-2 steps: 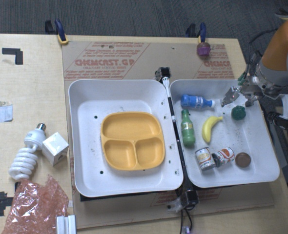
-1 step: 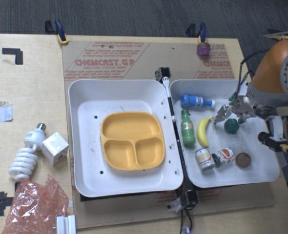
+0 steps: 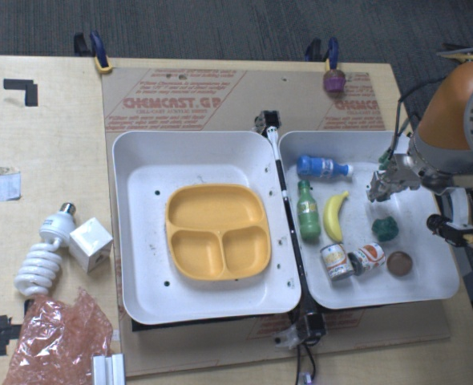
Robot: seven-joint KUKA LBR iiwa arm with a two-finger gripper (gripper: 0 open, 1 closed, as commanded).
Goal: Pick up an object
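On the bench [image 3: 52, 151], two white bins are sitting side by side on a sheet of brown printed board [image 3: 188, 95] that blue clamps are pinning down at the back edge. Left bin [image 3: 136, 239] is holding a big yellow divided plate [image 3: 218, 231], pretty much centered. Right bin [image 3: 429, 283] is carrying all the small stuff. The arm [image 3: 453, 123] is reaching in from the right with its orange band showing, and the gripper [image 3: 378, 189] is hanging over the upper right part of that bin, above a bare patch of white; can't tell how the tool is set from this angle, and I'm not seeing anything in it.

Going down in size among the pickable bits: a green bottle [image 3: 307, 211] is lying along the bin's left wall, a blue bottle [image 3: 321, 167] is lying across the top, and a banana [image 3: 334, 216] is resting just beside the green one. Then a small can [image 3: 334, 261] is touching a red-and-white can [image 3: 369, 257], with a brown round thing [image 3: 399, 263] next to those and a dark green lump [image 3: 385, 229] near the gripper, just below it.

Off to the left, a spiral light bulb [image 3: 42, 259], a little white cube [image 3: 90, 244] and some crinkly pink plastic [image 3: 60, 339] are lying on the bench.
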